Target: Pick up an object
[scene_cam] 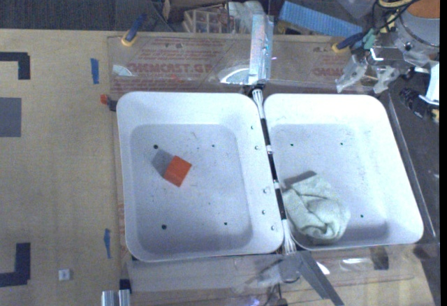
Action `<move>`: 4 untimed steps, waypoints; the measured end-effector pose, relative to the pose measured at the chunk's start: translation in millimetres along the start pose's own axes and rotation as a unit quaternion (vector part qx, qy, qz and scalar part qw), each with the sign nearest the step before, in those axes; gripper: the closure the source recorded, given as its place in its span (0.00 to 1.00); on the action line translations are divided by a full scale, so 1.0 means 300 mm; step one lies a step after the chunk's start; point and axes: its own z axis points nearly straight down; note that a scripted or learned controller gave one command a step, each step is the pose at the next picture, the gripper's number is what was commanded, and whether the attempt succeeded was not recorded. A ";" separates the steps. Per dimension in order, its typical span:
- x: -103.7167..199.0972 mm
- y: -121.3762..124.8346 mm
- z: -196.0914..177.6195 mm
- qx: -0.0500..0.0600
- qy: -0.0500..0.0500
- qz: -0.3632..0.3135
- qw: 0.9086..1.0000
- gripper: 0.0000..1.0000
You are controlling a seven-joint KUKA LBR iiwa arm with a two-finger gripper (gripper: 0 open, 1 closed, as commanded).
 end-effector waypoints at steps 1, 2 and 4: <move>0.103 -0.166 0.366 -0.001 0.000 0.055 0.999 0.00; 0.131 -0.098 0.573 0.001 0.000 0.036 0.999 0.00; 0.166 -0.157 0.617 -0.006 -0.002 -0.024 1.000 1.00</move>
